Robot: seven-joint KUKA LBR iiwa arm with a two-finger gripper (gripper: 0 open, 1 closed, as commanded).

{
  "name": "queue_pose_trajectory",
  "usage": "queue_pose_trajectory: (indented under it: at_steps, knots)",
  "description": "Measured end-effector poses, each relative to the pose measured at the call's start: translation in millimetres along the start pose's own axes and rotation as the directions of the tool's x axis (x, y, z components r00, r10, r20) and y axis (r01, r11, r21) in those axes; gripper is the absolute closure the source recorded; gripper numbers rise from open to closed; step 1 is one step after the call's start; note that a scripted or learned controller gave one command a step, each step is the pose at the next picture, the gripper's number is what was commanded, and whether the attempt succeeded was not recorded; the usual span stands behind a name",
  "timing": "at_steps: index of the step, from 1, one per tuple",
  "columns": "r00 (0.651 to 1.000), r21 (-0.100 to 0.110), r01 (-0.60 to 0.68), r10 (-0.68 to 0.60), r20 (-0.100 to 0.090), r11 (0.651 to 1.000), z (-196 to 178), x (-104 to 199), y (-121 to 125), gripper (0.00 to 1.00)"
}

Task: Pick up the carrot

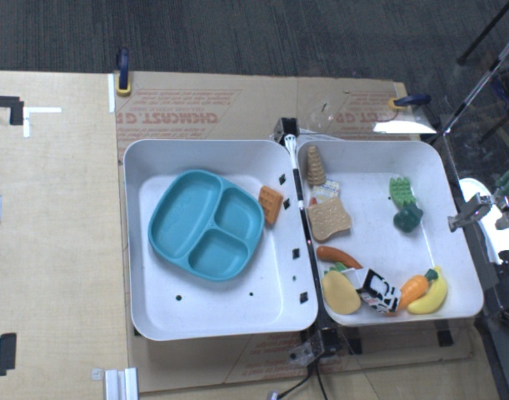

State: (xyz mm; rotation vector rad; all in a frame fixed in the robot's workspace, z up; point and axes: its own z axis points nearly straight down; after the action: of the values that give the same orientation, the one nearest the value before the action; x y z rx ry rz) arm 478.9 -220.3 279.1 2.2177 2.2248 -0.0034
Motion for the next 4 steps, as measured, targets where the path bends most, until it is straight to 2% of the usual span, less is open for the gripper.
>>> queue_pose_trajectory:
  at_steps: [1,2,3,4]
  knots:
    - [0.809,-0.003,0.588,-0.588,0.001,0.809,58.0,-1.8,0.7,0.0]
    - [0.465,-0.004,0.885,-0.885,0.002,0.465,101.9,-1.2,0.9,0.0]
    - [0.384,-0.003,0.923,-0.923,0.002,0.384,144.1,-0.7,0.9,0.0]
    - [0.554,-0.01,0.832,-0.832,0.008,0.554,178.9,18.1,5.2,0.0]
